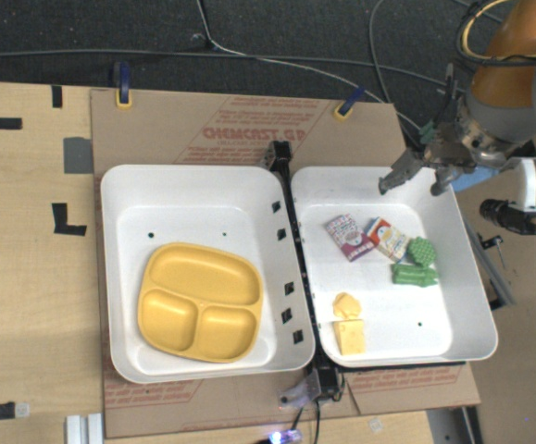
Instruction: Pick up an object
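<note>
My gripper [417, 181] hangs over the far right corner of the right bin [434, 348], open, with nothing between its two dark fingers. Below it in that bin lie a purple-and-white packet [345, 235], a red-and-white packet [387, 239], a green toy piece [417, 263] and a yellow cheese-like block [348, 325]. All of them lie apart from the gripper, nearer the bin's middle and front.
The left bin [124, 192] holds a yellow divided plate [200, 302]. A black divider with clips [289, 257] runs between the bins. Cables [249, 54] cross the dark back area. Cardboard [240, 132] lies under both bins.
</note>
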